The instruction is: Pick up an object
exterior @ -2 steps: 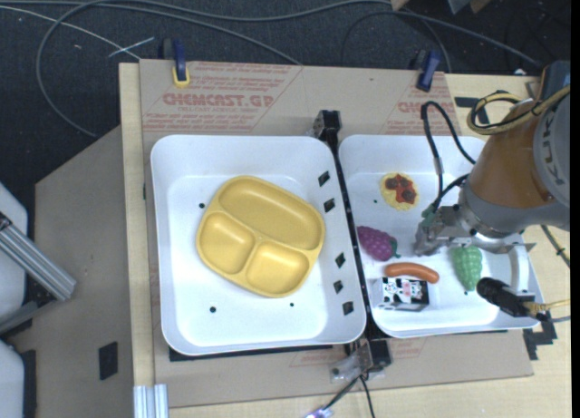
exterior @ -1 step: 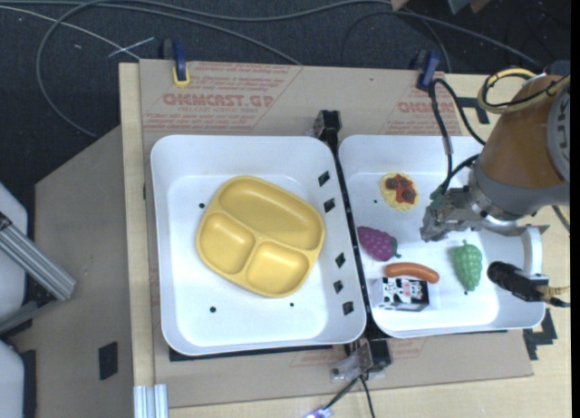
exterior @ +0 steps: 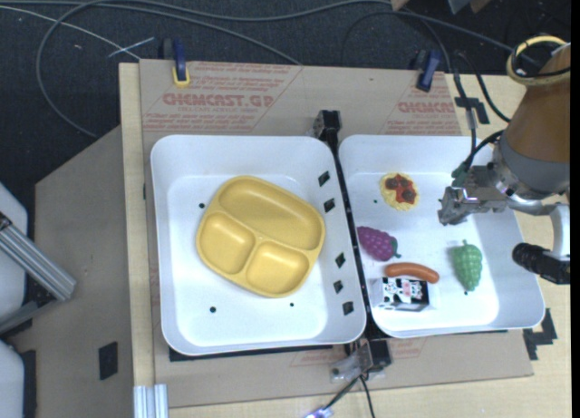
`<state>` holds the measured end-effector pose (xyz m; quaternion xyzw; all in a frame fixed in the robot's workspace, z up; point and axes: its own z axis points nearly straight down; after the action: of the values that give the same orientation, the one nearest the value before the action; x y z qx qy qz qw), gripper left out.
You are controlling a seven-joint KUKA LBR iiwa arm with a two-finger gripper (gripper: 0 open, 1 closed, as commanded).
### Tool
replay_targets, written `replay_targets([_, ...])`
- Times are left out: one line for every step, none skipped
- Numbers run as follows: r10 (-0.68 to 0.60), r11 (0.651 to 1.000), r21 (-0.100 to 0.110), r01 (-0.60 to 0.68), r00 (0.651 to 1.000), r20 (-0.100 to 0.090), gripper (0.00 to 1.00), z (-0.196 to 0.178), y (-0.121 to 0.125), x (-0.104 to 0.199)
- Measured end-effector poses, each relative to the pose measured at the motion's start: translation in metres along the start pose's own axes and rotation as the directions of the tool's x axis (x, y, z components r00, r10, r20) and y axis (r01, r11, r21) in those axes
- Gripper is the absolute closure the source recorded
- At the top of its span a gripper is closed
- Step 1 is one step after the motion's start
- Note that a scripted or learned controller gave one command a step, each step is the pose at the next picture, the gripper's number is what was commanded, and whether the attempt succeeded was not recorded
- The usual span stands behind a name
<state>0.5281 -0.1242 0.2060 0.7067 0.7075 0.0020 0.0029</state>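
The gripper [exterior: 450,212] hovers over the right bin [exterior: 521,312], above the green toy [exterior: 468,264]; finger state cannot be determined.

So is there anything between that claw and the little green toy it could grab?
Nothing visible. The gripper hangs over the right bin, and the green toy lies just below it in the picture with bare white floor between them. The sausage and purple grapes lie off to the left.

bins [exterior: 172,226]: glossy white plastic | tray [exterior: 260,236]: smooth yellow plastic | board [exterior: 227,99]: matt cardboard
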Motion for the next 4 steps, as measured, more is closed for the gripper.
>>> replay_targets([0.0, 1.0, 0.004, 0.0, 1.0, -0.001, 1.0, -0.014, 0.001, 0.0])
replay_targets([-0.006, 1.0, 0.006, 0.006, 1.0, -0.004, 1.0, -0.02, 0.004, 0.064])
replay_targets([-0.005, 1.0, 0.005, 0.005, 1.0, -0.004, 1.0, -0.027, 0.007, 0.111])
replay_targets([-0.005, 1.0, 0.006, 0.005, 1.0, -0.003, 1.0, -0.035, 0.009, 0.164])
